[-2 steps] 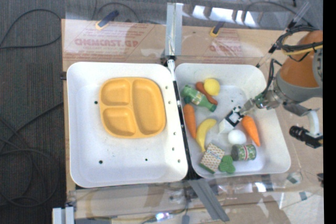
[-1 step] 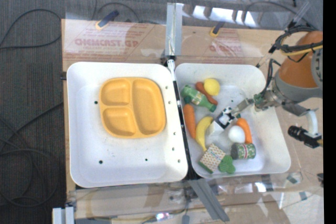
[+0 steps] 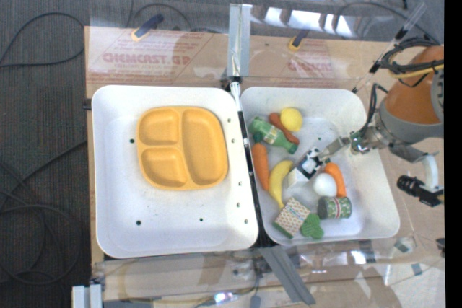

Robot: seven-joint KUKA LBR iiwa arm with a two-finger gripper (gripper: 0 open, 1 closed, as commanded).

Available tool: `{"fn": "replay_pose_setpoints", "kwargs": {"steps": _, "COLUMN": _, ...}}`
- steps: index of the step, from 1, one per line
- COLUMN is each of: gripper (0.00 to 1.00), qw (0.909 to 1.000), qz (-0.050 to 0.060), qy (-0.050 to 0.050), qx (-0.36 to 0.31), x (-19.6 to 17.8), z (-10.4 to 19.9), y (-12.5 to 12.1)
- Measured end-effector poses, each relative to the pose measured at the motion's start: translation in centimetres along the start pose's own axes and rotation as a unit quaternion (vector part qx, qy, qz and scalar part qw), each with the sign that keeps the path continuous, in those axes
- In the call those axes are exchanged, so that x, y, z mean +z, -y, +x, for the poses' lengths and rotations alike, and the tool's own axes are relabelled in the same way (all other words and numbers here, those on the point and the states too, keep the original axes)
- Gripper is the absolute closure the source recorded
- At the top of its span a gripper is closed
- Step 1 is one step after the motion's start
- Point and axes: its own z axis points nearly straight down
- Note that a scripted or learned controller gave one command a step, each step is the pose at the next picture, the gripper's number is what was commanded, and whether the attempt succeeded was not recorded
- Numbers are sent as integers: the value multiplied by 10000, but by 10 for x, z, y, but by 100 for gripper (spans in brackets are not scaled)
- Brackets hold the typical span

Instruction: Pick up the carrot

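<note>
**Arm reaching into right bin, carrot at that bin's left wall**

Overhead slanted view of a bench w/ two shallow white bins side by side on a brown board.

Left bin [image 3: 115, 227]: holds a yellow-orange divided plate [image 3: 183, 148] w/ three sections, lying flat near the bin's upper middle. The plate's sections hold nothing.

Right bin [image 3: 375, 216]: crowded w/ toy food. At its left wall lies the carrot [image 3: 260, 166], orange, long axis running roughly top to bottom, lying flat. Just above it is a green bottle [image 3: 272, 135], tilted, w/ a red-orange piece [image 3: 282, 126] beside it and a lemon [image 3: 291, 118] at upper middle. A banana [image 3: 279, 182] lies just right of the carrot, close or touching. Below that, a patterned box [image 3: 291, 216] and a green leafy item [image 3: 312, 227] near the bottom edge.

Center-right of the bin: the gripper [image 3: 311, 164], black and white, sits low among the items, just right of the banana's upper end and apart from the carrot. Can't tell if its fingers are open or closed; nothing visibly held. Right of it: a white egg [image 3: 325, 185], a second orange piece [image 3: 336, 177], and a green can [image 3: 335, 208] on its side.

Far right: the arm [image 3: 411, 112], grey w/ an orange band, enters from the right edge.
</note>
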Motion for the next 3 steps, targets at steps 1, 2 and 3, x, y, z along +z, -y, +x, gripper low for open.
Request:
{"fn": "replay_pose_setpoints", "kwargs": {"steps": 1, "gripper": 0, "qw": 9997, "qz": 51, "qy": -21, "qx": -257, "x": 1, "z": 3, "y": 17}}
{"fn": "replay_pose_setpoints", "kwargs": {"steps": 2, "gripper": 100, "qw": 9993, "qz": 202, "qy": -120, "qx": -278, "x": 10, "z": 11, "y": 24}}
{"fn": "replay_pose_setpoints", "kwargs": {"steps": 3, "gripper": 100, "qw": 9984, "qz": 304, "qy": -155, "qx": -441, "x": -91, "z": 45, "y": 1}}
